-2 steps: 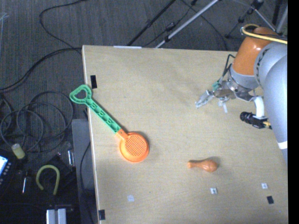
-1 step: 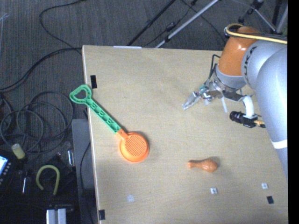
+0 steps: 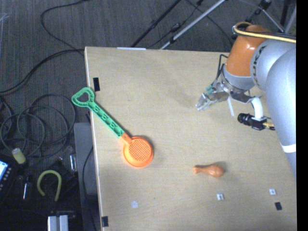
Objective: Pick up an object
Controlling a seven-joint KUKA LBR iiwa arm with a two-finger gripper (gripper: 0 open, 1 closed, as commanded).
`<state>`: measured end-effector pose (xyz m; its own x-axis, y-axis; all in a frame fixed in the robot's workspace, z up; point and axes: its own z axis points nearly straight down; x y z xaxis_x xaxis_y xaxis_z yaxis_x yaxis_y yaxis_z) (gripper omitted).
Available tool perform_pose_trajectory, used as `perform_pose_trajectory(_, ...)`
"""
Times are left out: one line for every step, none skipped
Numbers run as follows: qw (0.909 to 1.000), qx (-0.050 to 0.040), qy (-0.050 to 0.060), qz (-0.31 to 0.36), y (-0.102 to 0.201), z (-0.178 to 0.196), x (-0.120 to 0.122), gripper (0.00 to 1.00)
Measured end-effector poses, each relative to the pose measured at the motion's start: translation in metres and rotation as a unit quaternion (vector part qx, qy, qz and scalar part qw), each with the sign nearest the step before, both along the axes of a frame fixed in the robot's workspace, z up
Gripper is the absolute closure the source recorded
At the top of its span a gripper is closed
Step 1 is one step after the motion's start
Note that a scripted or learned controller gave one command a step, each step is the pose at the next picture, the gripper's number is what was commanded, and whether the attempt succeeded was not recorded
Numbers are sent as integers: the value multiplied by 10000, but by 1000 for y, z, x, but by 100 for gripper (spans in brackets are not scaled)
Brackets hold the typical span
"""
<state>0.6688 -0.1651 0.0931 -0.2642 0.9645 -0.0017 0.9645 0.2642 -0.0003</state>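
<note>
Orange-headed mesh strainer [image 3: 130,146] with green perforated handle lying diagonally at bench [image 3: 163,76] left, small orange drumstick [image 3: 210,170] lower right, end effector [image 3: 204,101] above bench, nothing between its fingers, spread unclear

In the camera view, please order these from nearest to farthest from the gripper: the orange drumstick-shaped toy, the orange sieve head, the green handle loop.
From the gripper:
1. Drumstick toy, below the gripper, toward the bench's near edge.
2. Sieve head, left of the gripper and lower, mid-bench.
3. Handle loop, far left, at the bench's left edge.
</note>
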Motion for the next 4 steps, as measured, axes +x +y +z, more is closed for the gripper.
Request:
perform_pose_trajectory(10000, 0, 1, 0, 0, 0, 0, 0)
perform_pose_trajectory(9934, 8, 4, 1148, 60, -9, 0, 0)
perform_pose_trajectory(9934, 24, -7, 1144, 61, 0, 0, 100)
perform_pose_trajectory(9934, 25, -6, 1144, 61, 0, 0, 0)
